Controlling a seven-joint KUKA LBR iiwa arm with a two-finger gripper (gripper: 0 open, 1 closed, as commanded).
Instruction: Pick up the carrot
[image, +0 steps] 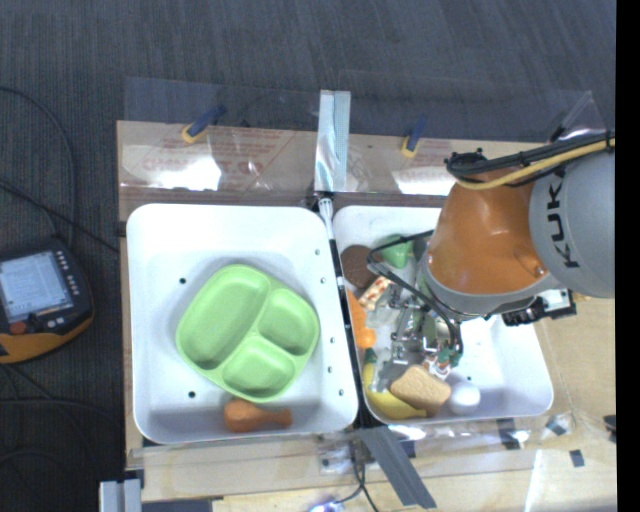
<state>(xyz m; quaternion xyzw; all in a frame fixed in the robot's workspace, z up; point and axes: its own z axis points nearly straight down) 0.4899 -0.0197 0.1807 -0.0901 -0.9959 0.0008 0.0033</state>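
A slim orange carrot (359, 320) lies in the right bin (520, 385), against its left wall beside the divider. The grey and orange arm reaches in from the right, and its gripper (412, 343) hangs low over the middle of the right bin. The gripper is a short way right of the carrot and just above a slice of bread (421, 389). Nothing orange shows at the gripper. The arm's orange body hides part of the bin behind it.
The left bin (160, 250) holds a green divided plate (250, 328) and an orange-brown oblong piece (257, 414) at its front. Around the gripper lie a brown disc (355, 264), a green item (397, 252), a red-and-white piece (373, 292), a yellow banana (383, 402) and a white egg (465, 397).
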